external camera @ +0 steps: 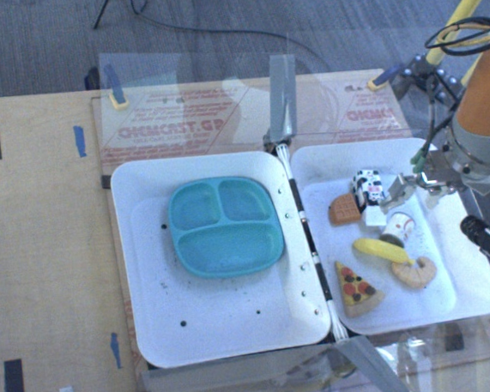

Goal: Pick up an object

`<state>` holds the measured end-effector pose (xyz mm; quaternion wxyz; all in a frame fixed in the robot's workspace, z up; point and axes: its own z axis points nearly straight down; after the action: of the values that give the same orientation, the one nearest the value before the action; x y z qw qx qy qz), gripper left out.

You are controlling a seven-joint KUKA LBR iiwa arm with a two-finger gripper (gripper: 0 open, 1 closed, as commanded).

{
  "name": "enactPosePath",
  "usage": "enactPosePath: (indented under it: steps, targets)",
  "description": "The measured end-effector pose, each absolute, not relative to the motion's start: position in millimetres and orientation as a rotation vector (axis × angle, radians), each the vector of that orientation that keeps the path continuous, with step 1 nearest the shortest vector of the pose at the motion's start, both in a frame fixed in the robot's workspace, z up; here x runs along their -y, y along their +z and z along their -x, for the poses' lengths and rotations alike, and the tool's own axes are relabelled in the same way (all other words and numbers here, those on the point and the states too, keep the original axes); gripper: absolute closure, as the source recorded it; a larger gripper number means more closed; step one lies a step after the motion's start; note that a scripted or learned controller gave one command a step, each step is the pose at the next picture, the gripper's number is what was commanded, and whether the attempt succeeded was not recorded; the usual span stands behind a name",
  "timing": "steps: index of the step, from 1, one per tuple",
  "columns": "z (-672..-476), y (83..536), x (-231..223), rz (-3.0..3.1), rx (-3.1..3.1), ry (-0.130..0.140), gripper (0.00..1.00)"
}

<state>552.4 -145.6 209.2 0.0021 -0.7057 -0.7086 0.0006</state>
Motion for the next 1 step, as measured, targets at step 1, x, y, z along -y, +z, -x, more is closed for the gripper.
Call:
enactPosePath:
  steps: [1]
  targets:
    - [-606.8,117.2,121.1,2.263,2.178,0.001,0.0]
